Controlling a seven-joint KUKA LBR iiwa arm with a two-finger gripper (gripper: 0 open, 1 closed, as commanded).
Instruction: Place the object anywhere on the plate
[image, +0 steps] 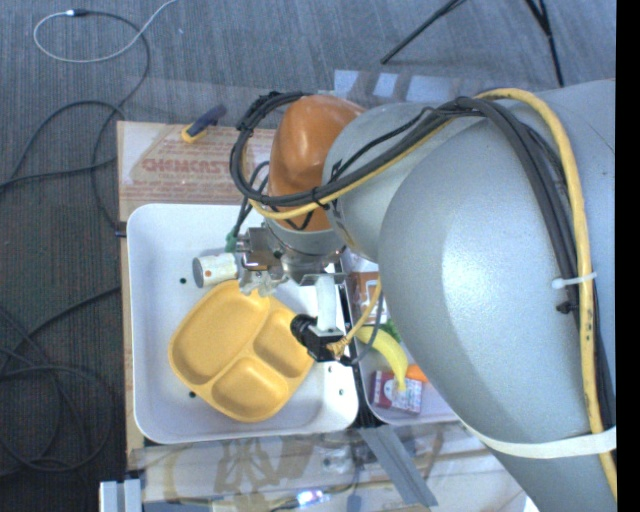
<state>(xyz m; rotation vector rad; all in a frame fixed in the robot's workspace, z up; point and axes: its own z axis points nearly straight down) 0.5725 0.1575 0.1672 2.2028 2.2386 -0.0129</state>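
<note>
The arm's grey bulk covers the right of the frame, and its gripper (262, 268) sits at centre over the upper rim of the yellow divided plate (240, 355) in the left white bin (150, 300); I cannot tell how it is set. A banana (392, 357) and a small red packet (395, 392) lie in the right bin (400, 412), lower right; which one is the object is unclear. Risk: coming down here, the gripper could knock or tip the plate's rim.
</note>
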